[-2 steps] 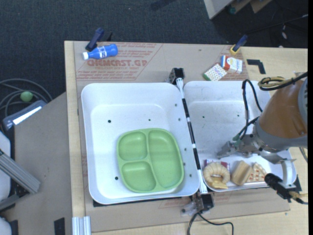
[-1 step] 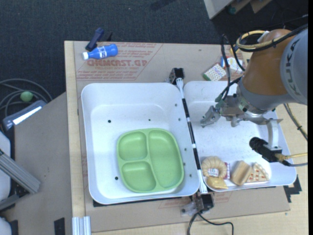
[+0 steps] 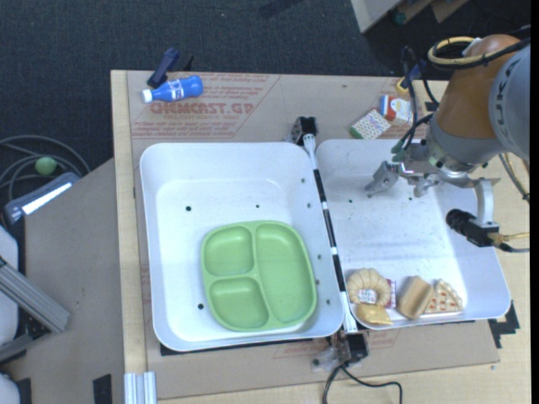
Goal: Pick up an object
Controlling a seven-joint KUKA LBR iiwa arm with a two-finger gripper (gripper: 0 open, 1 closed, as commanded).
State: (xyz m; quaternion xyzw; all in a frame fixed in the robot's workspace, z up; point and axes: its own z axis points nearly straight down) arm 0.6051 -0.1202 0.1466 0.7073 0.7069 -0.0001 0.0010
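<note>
The gripper [image 3: 402, 178] hangs spread and empty over the right bin's [image 3: 396, 234] far part. Toy pastries [image 3: 404, 297] lie in a row running left-right along its near edge.

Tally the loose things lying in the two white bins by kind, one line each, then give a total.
Green plastic divided plate, left bin: 1
Toy food pieces along the right bin's near edge: 4 (round tan pastry, small yellow piece, tan bread-like block, triangular wedge with red trim)
Total: 5
</note>
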